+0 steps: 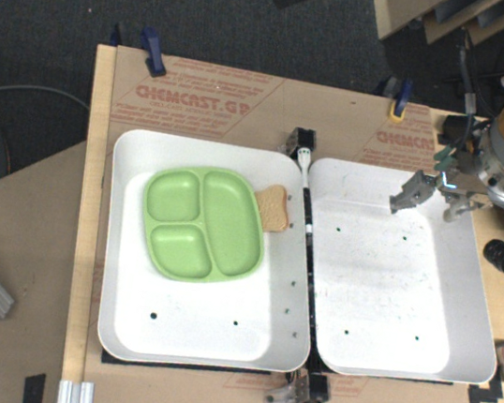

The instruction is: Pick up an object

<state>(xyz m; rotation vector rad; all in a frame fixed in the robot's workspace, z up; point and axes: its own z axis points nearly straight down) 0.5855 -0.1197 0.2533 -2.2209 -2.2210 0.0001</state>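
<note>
Bench: two white bins. Left bin [121,308]: green divided plate [203,224], tan cracker-like piece [274,208] touching. Gripper [431,198]: over right bin [457,342], fingers parted, grasping nothing.

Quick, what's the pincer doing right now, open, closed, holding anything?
Pincer: over the far part of the right bin, nothing visible between its fingers; whether it is open or closed cannot be told.

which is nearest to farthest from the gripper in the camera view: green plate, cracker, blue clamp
1. Cracker, in the left bin beside the plate's right edge, nearest the gripper.
2. Green plate, further left in that bin.
3. Blue clamp, at the board's far left corner.
</note>
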